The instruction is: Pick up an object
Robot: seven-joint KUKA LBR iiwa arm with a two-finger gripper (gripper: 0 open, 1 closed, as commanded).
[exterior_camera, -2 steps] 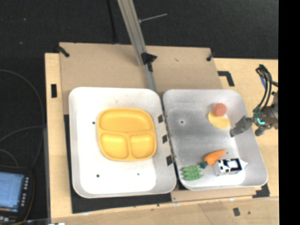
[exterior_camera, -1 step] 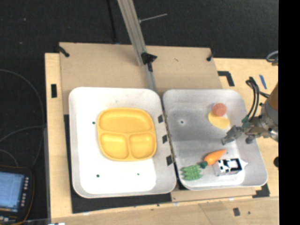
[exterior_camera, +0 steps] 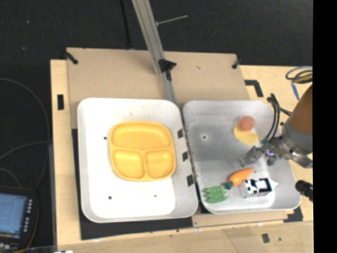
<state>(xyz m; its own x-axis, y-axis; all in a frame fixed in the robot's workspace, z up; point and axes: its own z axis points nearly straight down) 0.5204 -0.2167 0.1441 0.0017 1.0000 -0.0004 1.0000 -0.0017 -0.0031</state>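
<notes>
The right bin (exterior_camera: pixel 210 120) holds a pink-red ball (exterior_camera: pixel 246 123) on a pale yellow piece (exterior_camera: pixel 246 136), an orange carrot (exterior_camera: pixel 241 176) with a green leafy end (exterior_camera: pixel 215 194), and a black-and-white patterned block (exterior_camera: pixel 258 186). My gripper (exterior_camera: pixel 259 155) hangs over the right part of this bin, just above the carrot and below the yellow piece. The arm comes in from the right edge. Nothing is visibly held between the fingers.
The left bin (exterior_camera: pixel 95 141) carries a yellow divided tray (exterior_camera: pixel 142 150). A slanted metal pole (exterior_camera: pixel 152 41) rises behind the bins. Cables lie at the right edge near the arm, and a small screen (exterior_camera: pixel 16 215) sits at the bottom left.
</notes>
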